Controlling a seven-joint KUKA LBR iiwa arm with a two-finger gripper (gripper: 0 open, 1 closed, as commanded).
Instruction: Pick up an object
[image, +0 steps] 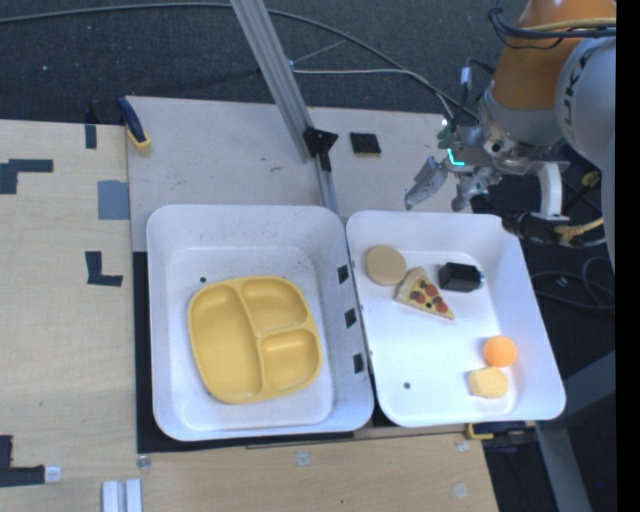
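Jaws (446, 193) spread open, nothing between them, above the table just past the far rim of the right bin (520, 270). Inside that bin: tan disc (384, 265), pizza slice (425, 294), black block (460, 276), orange ball (499, 351), yellow chunk (488, 383). Yellow divided tray (256, 338) in left bin (170, 330).

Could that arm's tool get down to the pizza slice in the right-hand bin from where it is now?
Probably yes. The tool hangs above the bin's far rim, and the pizza slice lies flat and uncovered. A round cookie and a black block sit close on either side, so they may crowd the grasp.
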